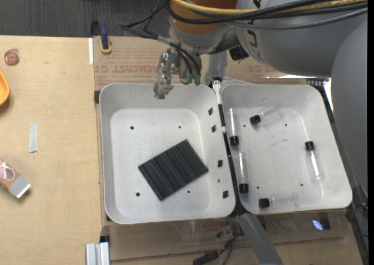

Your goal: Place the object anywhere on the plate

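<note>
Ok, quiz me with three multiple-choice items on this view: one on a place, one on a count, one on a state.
1. Where does the dark ribbed plate lie?
A. on the left bin's floor
B. in the right bin
C. on the wooden bench

2. How many clear black-capped tubes are in the right bin?
A. one
B. two
C. five

3. How does the hand stand?
A. resting on the plate
B. over the left bin's back rim, apart from the plate
C. down among the tubes

Answers: 1 A, it lies at an angle inside the left bin. 2 C, five caps show, one per tube. 3 B, it hangs at the far edge, well away from the plate.
</note>
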`<control>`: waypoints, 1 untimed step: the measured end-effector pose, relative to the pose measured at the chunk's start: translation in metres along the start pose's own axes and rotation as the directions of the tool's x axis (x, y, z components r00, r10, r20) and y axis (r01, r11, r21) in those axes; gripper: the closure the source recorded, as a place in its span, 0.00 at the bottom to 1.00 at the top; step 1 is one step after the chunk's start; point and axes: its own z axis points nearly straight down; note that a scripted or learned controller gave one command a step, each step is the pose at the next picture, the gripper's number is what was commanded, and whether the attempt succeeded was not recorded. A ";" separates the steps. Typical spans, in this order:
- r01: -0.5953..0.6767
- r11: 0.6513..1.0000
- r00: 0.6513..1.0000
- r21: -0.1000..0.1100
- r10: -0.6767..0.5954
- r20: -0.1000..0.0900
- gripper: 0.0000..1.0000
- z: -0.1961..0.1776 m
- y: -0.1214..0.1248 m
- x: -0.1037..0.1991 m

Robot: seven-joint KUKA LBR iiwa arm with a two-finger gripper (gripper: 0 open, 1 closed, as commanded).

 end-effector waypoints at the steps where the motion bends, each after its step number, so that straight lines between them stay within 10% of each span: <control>1: 0.205 0.979 0.979 -0.001 -0.205 0.000 1.00 0.015 -0.023 0.009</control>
